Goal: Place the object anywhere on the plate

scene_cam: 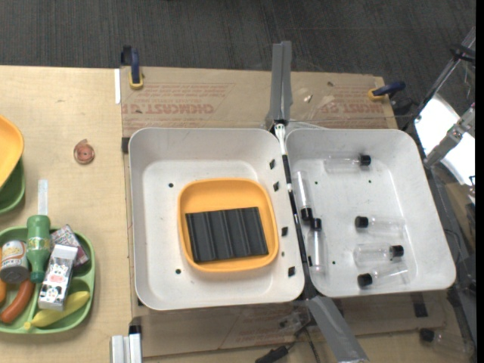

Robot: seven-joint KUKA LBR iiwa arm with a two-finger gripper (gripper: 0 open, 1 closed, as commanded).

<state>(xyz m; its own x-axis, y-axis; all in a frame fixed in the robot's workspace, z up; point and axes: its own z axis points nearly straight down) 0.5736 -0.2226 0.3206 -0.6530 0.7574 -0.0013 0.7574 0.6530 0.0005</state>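
An orange square plate lies in the middle of the left white bin. A dark grey ribbed rectangular object rests flat on the plate, inside its rim. The right white bin holds several clear vials with black caps, among them one at the back, one in the middle and one near the front. A long clear tube with a black clip lies along that bin's left wall.
On the wooden table to the left stand a green tray of toy food, stacked orange and green bowls and a small pink disc. Clamps hold the cardboard behind the bins. A metal stand rises at the right.
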